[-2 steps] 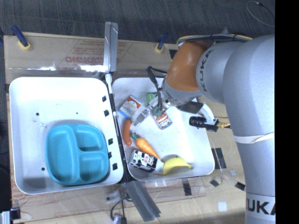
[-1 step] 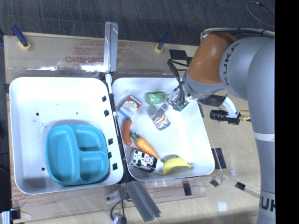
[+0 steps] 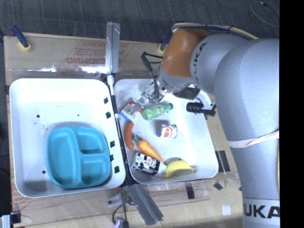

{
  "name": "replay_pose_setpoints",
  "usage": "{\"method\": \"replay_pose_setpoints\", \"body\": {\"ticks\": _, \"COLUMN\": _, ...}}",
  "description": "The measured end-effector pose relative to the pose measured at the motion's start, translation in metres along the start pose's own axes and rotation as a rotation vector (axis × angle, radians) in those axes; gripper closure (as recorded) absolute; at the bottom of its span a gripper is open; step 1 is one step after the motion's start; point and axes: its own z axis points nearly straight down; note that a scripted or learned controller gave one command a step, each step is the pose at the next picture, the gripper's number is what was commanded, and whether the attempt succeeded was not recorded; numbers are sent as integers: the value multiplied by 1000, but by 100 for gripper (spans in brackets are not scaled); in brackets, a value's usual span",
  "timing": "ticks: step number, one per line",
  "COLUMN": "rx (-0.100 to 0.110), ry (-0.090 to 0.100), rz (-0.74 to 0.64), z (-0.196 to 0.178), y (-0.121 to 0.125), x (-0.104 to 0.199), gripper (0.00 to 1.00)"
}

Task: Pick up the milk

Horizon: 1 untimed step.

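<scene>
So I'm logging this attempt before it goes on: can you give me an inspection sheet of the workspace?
Surface: bench with two white bins; left bin, right bin.
Job's things: black-and-white patterned carton, likely the milk, at the right bin's front edge, untouched.
Clutter: green bottle, carrot, sausage, banana, red-and-white can in the right bin; blue divided tray in the left bin.
Grippers: gripper over the right bin's back, beside the green bottle; finger state unclear.
Cables: black cable at the wrist.
Surroundings: dark floor; blue clamp at the back left corner.
</scene>
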Motion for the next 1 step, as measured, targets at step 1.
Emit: {"method": "replay_pose_setpoints", "body": {"ticks": 1, "rx": 5, "ry": 6, "rz": -227, "z": -94, "y": -59, "x": 15, "gripper": 0}}
